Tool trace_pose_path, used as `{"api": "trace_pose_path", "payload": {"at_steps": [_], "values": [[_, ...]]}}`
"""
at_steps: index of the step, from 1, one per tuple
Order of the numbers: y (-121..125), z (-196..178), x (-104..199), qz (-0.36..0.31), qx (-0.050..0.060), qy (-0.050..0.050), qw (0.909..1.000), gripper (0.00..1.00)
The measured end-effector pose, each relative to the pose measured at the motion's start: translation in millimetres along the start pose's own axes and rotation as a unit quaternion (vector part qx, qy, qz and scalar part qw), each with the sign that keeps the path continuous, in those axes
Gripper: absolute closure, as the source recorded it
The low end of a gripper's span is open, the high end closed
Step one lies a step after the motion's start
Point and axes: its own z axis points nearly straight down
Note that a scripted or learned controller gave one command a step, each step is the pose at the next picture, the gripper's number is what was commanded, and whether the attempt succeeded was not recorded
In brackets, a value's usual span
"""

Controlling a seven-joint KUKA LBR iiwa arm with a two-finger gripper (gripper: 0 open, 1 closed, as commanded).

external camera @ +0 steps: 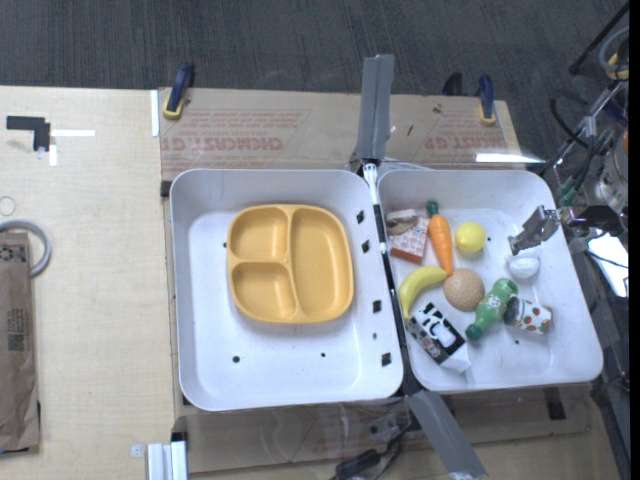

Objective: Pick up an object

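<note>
I see the gripper hanging just above the white egg, right of the lemon, though whether it's spread I cannot tell; the egg looks light, smooth and slippery, so I'd pinch across its middle.

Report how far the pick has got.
Done: the gripper has reached the right bin and hangs near its right edge. In hand: nothing shows between its fingers. Left: the whole grab and lift. A white object lies just below it; the lemon and carrot lie further left.
</note>
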Motion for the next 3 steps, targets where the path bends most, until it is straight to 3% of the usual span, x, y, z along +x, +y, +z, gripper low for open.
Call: {"api": "trace_pose_path", "payload": {"at_steps": [1, 2, 3], "values": [[66.1, 66.1, 52.1, -0.061, 0.0, 0.0, 0.9981, 0.0], [116.0, 183.6, 52.2, -0.033, -0.007, -0.001, 0.9994, 0.0], [117.7, 174.3, 51.8, -0.032, -0.009, -0.001, 0.9995, 1.0]]}}
